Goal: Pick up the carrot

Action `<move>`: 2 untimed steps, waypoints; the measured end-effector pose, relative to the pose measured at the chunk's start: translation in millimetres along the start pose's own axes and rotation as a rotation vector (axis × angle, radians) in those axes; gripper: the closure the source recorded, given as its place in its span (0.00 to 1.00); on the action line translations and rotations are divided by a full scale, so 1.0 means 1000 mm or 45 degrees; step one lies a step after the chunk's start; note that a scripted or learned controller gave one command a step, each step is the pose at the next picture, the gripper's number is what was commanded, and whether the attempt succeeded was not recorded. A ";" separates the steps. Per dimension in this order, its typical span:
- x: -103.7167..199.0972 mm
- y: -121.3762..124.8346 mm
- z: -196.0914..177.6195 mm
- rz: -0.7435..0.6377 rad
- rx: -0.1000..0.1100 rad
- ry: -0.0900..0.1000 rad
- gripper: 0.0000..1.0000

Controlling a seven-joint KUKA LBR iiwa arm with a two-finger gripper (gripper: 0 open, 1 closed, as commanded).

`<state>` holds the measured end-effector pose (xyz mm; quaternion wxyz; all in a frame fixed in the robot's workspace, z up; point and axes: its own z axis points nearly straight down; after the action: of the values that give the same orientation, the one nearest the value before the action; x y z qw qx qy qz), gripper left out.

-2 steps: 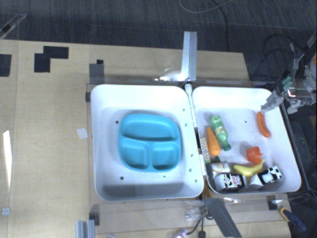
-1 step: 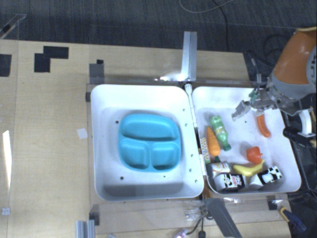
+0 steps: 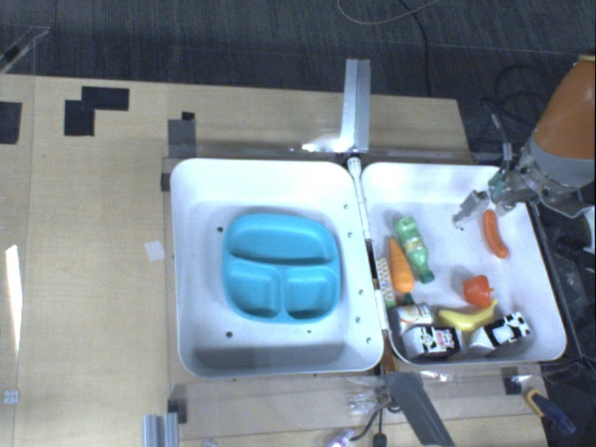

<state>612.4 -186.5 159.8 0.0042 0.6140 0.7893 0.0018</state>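
**Carrot waiting at the left wall, gripper parked across the bin**

Nearest the camera, along the front wall of the right-hand shallow white plastic bin (image 3: pixel 549 343), lay two small black-and-white cartons (image 3: pixel 430 335) with a curved yellow banana (image 3: pixel 468 318) resting on them. The grey two-finger gripper (image 3: pixel 473 207) hung over the far right part of that bin; its fingers looked spread, with nothing between them. Just beside it lay a slim orange-red sausage-shaped piece (image 3: pixel 494 234), an easy thing to mistake for the target. Nearer the front sat a small red tomato-like toy (image 3: pixel 478 290).

The task's stubby orange carrot (image 3: pixel 400 266) lay well apart from the gripper, close to the bin's left wall, its length running roughly front to back. A green, bumpy pickle-like toy (image 3: pixel 413 246) lay just beside it on the right, possibly touching.

A good grasp would likely bring the gripper across to the carrot's middle and close across its narrow width. The tight spots were the wall on one side and the green toy on the other, so each finger needed a clean gap to drop into.

The left-hand shallow white bin (image 3: pixel 196 250) held a light-blue three-compartment plastic tray (image 3: pixel 279 265), its sections bare.
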 end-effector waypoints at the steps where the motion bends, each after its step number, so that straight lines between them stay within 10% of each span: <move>1: -0.009 -0.039 0.040 -0.017 0.003 0.002 0.00; 2: -0.010 -0.036 0.028 -0.019 -0.006 -0.002 1.00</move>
<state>579.9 -204.8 131.9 0.0064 0.6082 0.7938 0.0031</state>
